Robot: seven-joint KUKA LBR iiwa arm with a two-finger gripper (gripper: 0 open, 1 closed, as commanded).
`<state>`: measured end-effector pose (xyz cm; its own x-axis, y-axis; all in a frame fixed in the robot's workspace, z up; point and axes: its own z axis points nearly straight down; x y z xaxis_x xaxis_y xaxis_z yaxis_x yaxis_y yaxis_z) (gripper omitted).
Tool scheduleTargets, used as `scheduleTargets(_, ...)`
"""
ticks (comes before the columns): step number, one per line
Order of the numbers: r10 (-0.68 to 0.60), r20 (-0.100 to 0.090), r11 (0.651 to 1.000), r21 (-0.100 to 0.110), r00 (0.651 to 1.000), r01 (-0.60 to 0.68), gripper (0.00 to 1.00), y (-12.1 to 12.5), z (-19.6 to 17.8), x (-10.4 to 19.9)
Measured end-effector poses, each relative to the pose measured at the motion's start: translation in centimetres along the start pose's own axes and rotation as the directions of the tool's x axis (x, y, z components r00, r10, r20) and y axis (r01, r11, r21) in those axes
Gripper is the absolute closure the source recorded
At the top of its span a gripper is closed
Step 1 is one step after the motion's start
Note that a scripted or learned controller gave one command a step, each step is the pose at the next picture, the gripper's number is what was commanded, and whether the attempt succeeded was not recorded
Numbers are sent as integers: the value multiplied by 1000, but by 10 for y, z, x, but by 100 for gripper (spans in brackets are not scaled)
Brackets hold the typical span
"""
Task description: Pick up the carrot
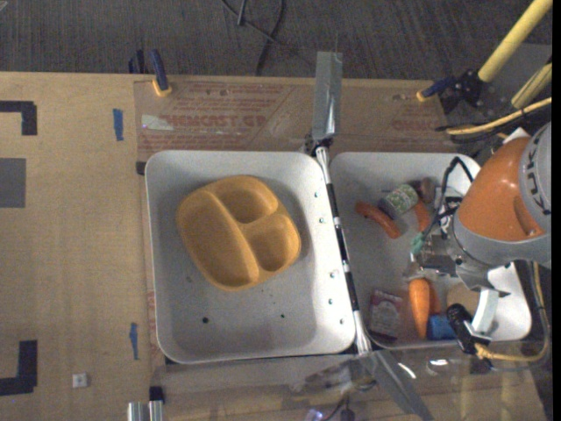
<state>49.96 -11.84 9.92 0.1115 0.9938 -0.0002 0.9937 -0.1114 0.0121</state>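
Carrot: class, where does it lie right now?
The carrot lies in the right bin, near its front edge, between a small dark packet and a blue item, just below the hand.

The rounded grey arm point(513, 253) wears a broad orange band point(500, 196), with black cables point(451, 182) looping beside it.

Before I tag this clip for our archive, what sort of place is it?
Most likely a robotics lab test bench. A robot arm reaches over two white bins, cardboard is clamped and taped to the bench, and cables trail across the floor.
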Motion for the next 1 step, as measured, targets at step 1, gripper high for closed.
scheduleTargets(1, 102, 2, 995, 13, 995, -103, 100, 31, -85, 68)
